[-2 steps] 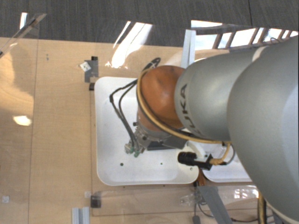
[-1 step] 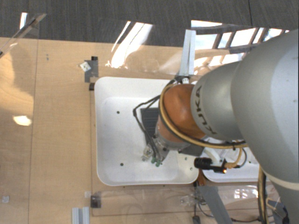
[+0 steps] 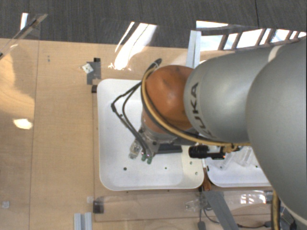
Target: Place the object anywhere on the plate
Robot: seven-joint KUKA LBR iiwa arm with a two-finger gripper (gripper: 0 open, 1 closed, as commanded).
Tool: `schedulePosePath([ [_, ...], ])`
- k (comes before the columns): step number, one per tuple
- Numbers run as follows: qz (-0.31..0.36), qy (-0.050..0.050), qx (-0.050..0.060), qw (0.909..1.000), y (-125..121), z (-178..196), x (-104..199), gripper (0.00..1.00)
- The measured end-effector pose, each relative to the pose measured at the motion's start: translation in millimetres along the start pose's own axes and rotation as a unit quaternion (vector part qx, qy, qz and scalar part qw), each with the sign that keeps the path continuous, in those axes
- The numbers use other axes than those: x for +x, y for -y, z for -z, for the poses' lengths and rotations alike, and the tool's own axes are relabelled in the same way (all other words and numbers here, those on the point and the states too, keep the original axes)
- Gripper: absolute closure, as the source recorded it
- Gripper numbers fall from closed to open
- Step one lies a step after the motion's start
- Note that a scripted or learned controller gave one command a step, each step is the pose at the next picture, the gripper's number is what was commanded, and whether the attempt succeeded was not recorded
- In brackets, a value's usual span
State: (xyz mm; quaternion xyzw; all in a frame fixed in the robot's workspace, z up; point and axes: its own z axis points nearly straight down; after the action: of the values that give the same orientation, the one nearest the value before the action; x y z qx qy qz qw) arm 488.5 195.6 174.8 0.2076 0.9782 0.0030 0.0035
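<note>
**Arm Hides Much of the Left Bin**

Because the bulky grey arm (image 3: pixel 240 95) with its orange band (image 3: pixel 165 97) covers the left white bin (image 3: pixel 112 166), no object or plate can be made out. Whether the hand (image 3: pixel 141 153) is spread is unclear.

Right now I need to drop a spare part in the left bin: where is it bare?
The left bin is bare along its left edge and front strip. Its middle and right are crowded by the arm and cables.
</note>
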Motion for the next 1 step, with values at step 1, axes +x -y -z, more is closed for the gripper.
schedulePosePath([
  [1,0.219,0.002,-0.002,0.9757,-37.7,-81.7,14.7,1.0],
])
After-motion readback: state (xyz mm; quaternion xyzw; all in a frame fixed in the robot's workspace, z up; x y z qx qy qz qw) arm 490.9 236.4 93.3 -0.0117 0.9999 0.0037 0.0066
